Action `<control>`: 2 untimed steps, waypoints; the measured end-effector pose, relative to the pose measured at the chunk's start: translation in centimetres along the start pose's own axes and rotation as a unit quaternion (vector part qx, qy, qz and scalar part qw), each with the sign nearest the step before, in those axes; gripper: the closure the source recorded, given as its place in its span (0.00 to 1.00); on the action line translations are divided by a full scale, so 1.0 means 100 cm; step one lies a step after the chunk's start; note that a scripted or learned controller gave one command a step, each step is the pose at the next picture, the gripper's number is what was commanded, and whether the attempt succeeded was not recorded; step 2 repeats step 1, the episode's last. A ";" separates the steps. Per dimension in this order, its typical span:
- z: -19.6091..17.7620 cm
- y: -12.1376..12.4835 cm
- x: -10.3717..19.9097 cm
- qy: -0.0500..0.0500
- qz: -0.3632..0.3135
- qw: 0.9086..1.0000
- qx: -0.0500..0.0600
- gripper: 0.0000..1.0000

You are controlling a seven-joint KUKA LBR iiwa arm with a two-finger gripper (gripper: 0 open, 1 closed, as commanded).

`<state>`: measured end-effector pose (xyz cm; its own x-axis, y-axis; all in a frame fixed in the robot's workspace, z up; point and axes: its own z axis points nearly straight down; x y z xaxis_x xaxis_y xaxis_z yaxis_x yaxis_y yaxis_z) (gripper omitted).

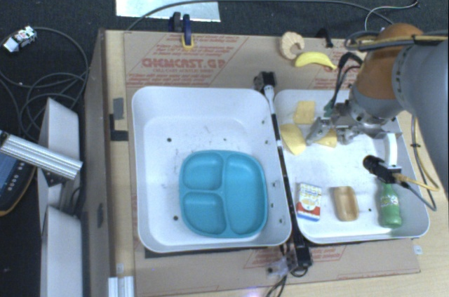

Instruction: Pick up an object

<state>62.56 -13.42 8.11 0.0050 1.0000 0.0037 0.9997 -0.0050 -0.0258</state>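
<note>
The gripper (319, 128) hangs low in the right bin (414, 222), a yellow wedge (293, 140) just beside its tip, toward the divider (276, 130). I cannot tell whether the jaws are spread.

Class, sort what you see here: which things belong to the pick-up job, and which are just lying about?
Job: end effector; yellow blocks near it; carton; tan block; green bottle; blue plate. All lie in the bins.
Lying about: banana, beige piece and clamp, on the bench outside the bins.
</note>
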 end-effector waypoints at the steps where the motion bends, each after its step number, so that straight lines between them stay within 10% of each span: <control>1: -0.015 0.007 0.001 -0.003 -0.004 1.000 -0.014 1.00; 2: -0.015 0.007 0.001 -0.003 -0.004 1.000 -0.014 1.00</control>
